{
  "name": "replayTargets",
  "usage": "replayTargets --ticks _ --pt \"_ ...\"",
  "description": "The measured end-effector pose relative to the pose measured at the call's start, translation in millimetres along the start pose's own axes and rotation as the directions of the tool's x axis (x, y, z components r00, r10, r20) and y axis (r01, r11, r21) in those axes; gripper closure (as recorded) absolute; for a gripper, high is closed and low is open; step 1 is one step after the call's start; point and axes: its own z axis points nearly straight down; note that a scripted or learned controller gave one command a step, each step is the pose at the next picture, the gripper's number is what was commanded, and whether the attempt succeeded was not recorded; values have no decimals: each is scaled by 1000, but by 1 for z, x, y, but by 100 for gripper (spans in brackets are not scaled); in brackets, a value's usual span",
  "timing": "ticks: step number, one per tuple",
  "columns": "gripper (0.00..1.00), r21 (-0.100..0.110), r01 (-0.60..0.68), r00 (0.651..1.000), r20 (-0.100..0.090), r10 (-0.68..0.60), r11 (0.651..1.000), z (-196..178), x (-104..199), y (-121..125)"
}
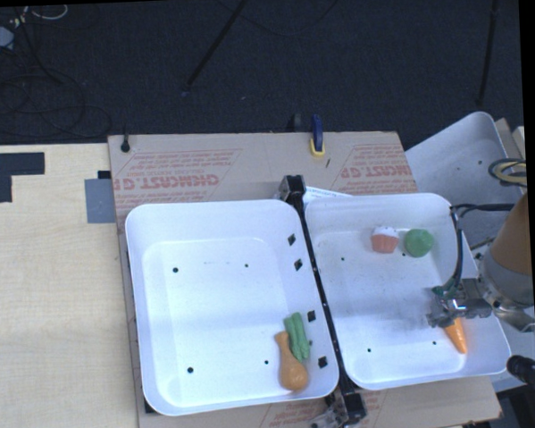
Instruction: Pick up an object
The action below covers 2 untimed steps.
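Bench [48, 292] of pale wood under 2 white bins [154, 259], dark floor behind; tool [447, 314] grip state unclear.

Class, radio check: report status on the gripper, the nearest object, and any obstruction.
Gripper low in right bin, near its right wall. Orange cone-shaped object just below it, grasp unconfirmed. Green ball and orange-white piece well clear.

Both white bins [216, 222] smooth glossy plastic. Brown board [247, 169] beneath matt cardboard, red print. Bench [49, 309] pale wood-grain, matt. Orange gourd toy [292, 367] smooth, plastic-looking. Green ball [419, 243] matt. Gripper [444, 312] dark metal, slight sheen.
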Motion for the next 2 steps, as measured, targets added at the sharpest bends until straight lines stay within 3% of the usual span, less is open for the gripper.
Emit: replayTargets --ticks 2 --pt "100 1 -6 1000 -1 6 1000 -19 -1 0"
